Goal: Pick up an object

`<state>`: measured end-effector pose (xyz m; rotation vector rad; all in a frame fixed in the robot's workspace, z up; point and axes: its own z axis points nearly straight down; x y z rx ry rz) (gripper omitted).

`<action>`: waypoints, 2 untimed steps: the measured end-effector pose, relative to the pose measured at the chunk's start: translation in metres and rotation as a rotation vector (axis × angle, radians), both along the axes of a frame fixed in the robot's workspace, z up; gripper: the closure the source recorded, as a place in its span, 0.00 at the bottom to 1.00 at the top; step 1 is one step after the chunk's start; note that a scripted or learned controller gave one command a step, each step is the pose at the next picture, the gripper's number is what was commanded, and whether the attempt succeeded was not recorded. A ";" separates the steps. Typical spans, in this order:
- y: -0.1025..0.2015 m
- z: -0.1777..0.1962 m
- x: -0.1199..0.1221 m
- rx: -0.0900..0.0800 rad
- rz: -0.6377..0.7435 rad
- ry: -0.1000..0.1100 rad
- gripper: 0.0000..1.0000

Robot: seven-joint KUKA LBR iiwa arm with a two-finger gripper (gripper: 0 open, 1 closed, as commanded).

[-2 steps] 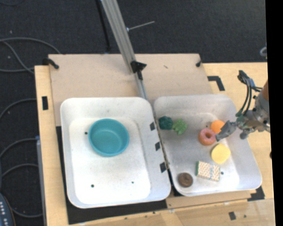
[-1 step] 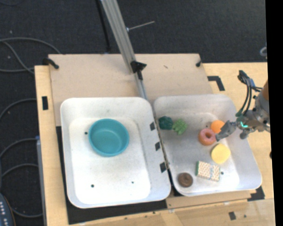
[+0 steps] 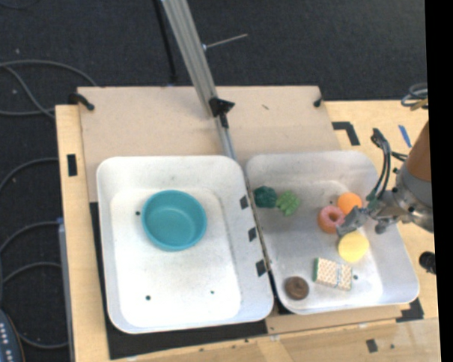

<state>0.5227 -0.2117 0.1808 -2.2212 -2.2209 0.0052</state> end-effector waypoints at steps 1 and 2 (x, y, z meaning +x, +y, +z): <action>-0.001 -0.063 0.000 0.001 0.000 0.002 0.00; -0.004 -0.077 0.001 -0.005 -0.002 -0.009 0.00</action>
